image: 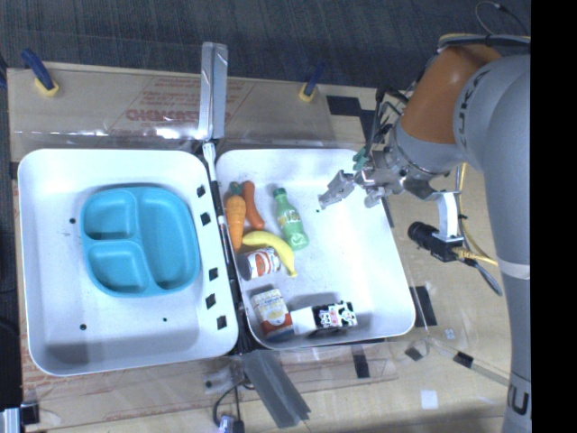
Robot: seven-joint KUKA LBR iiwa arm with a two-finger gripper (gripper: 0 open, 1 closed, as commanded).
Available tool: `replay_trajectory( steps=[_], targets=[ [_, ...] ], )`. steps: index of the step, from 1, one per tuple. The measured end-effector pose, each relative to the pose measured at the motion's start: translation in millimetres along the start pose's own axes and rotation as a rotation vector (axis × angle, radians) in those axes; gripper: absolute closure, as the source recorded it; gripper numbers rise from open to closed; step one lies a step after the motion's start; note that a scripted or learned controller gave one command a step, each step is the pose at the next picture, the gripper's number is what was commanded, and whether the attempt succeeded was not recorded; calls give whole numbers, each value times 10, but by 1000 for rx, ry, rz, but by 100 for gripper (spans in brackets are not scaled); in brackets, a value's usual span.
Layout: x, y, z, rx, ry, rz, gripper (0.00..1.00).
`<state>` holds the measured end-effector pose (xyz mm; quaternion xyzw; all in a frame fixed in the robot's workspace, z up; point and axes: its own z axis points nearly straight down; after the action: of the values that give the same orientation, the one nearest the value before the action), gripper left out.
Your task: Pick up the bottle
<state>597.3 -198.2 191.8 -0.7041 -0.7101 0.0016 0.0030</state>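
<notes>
1. Left bin (36, 242): holds one blue divided plate (140, 240) with three compartments, lying flat left of centre.
2. Right bin (379, 269): all items sit in its left half, along the wall shared with the left bin.
3. Bottle (289, 216): green, white label, lying on its side in the right bin's upper-left area, cap toward the far wall. Its lower end is just beside the banana (273, 247).
4. Two carrots (242, 213) lie side by side left of the bottle, near the dividing wall. The banana curves below them.
5. A small red-and-white can (261, 262) sits just under the banana, touching it or nearly so.
6. Near wall of the right bin: a jar-like item with a red-orange label (271, 313), and beside it a small black-and-white carton (334, 316).
7. Arm (469, 97): reaches in from the right, orange band above the wrist, wrist over the right bin's upper-right edge, tilted down and left.
8. Gripper (330, 197): over bare bin floor in the upper-right part of the right bin, well apart from the bottle, to its right.
9. Fingers (341, 188): point left toward the bottle; nothing seen between them, touching no item. Can't tell how wide they're spread at this resolution.
</notes>
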Motion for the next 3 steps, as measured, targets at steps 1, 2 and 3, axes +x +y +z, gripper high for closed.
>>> replay_trajectory(
  steps=[1,2,3],
  targets=[
    [334,388,1013,-2,0,96,0],
    [474,-325,1021,-1,0,-428,0],
    [214,-1080,1024,-2,-1,-509,0]
  ],
)
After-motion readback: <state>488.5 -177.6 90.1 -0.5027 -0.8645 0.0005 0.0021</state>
